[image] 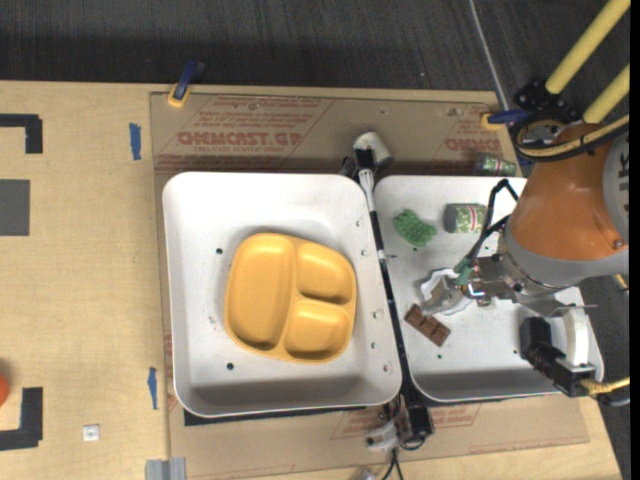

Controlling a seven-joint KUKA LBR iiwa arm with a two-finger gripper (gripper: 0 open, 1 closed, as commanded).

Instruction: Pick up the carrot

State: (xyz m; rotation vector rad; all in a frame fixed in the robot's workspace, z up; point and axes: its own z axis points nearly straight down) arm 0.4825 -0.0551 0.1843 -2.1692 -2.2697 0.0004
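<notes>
1. Bench (70, 268): pale wood-coloured top with black tape marks towards its left side.
2. Cardboard sheet (250, 133): brown with red print, lying flat under both bins. A blue clamp (185, 81) sits at its top left corner.
3. Left bin (190, 218): white and shallow with rounded corners, touching the right bin along its right wall.
4. Right bin (470, 368): white and shallow, partly covered by the arm.
5. Arm (560, 218): grey with an orange band, entering from the right and leaning over the right bin's right half. Black cables trail off it.
6. Divided plate (290, 293): yellow with three compartments, lying in the middle of the left bin.
7. Gripper (445, 293): low over the middle of the right bin, pointing left. Whether it is spread or closed cannot be told from here, and nothing can be made out in it.
8. Brown bar (427, 325): flat on the right bin's floor, just below and left of the gripper.
9. Green leafy item (413, 227): in the upper left part of the right bin.
10. Small can (463, 216): green-labelled, just right of the green item and apart from it.
11. Carrot: its place cannot be told. An orange-red scrap (2, 388) at the bench's far left edge is too cropped to identify.
</notes>
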